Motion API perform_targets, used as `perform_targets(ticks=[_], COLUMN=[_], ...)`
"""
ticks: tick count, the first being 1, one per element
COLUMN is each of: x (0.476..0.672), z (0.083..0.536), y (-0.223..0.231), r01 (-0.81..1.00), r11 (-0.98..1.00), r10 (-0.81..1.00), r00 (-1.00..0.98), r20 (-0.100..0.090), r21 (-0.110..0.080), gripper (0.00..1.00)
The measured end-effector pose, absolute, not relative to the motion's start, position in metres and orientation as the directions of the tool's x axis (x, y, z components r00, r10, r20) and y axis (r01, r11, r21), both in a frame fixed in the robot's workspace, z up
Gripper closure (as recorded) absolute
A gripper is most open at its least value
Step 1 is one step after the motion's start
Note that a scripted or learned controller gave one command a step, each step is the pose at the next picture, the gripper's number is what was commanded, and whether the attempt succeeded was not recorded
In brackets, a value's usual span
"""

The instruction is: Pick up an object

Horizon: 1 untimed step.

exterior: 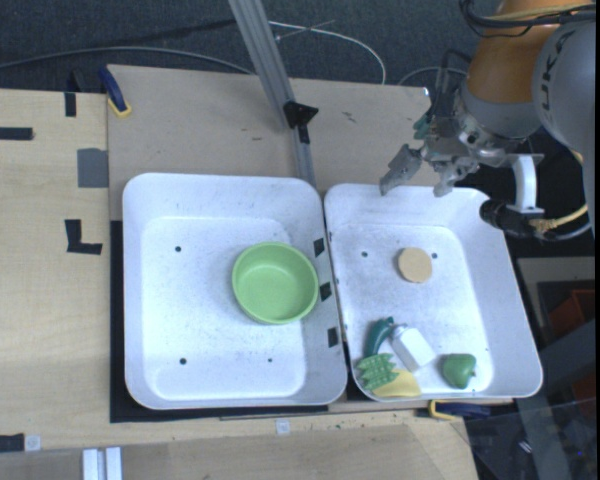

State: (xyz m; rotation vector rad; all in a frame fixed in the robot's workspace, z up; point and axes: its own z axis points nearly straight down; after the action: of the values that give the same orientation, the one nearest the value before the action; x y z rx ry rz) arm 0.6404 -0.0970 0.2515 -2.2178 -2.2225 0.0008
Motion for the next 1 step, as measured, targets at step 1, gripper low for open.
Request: perform_targets(ticks=[1], x=[0.6404], z=[0.2515], y=[-0.097], r01=[1.0], r11=[0.003], r10=[1.0], r00=[-0.003], r20=[0.0], r21=[-0.002], gripper=[0.0])
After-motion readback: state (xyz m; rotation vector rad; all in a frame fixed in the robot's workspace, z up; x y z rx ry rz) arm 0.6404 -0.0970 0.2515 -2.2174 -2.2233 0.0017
